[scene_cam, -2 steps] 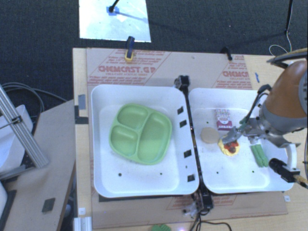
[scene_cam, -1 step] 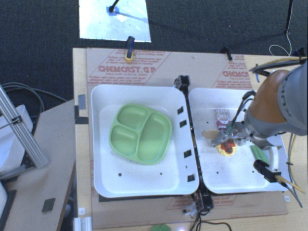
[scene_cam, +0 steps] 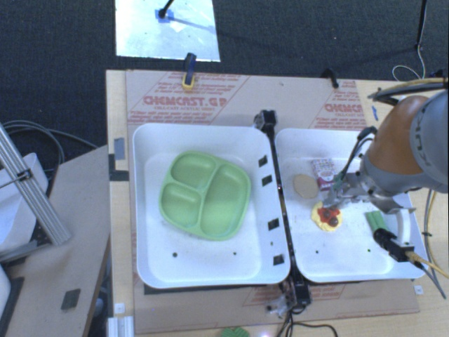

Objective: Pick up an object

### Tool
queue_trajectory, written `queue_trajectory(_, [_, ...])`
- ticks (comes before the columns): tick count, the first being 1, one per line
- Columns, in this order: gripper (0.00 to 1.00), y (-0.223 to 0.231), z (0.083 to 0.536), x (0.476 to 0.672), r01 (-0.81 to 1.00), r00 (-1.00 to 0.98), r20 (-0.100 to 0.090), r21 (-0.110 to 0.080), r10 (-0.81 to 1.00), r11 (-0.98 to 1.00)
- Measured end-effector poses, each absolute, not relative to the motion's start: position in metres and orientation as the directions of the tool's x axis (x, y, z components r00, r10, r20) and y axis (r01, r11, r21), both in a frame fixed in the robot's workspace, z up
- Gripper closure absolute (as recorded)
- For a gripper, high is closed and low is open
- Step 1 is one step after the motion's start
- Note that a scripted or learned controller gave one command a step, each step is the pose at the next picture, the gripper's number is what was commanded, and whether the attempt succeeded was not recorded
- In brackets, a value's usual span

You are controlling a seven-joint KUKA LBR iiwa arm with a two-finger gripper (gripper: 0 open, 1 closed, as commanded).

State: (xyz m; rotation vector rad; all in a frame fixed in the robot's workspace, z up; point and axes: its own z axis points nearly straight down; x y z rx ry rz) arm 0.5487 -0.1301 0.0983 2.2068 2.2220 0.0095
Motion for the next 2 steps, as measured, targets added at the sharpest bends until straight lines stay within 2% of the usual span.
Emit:
queue_trajectory(1, [1.0,-0.054,0.193,0.637,1.0,-0.014,0.0,0.018,1.0,0.014])
queue_trajectory(2, [1.0,-0.117,0.1,0.669,1.0,-0.005,-0.003,0.015,1.0,0.005])
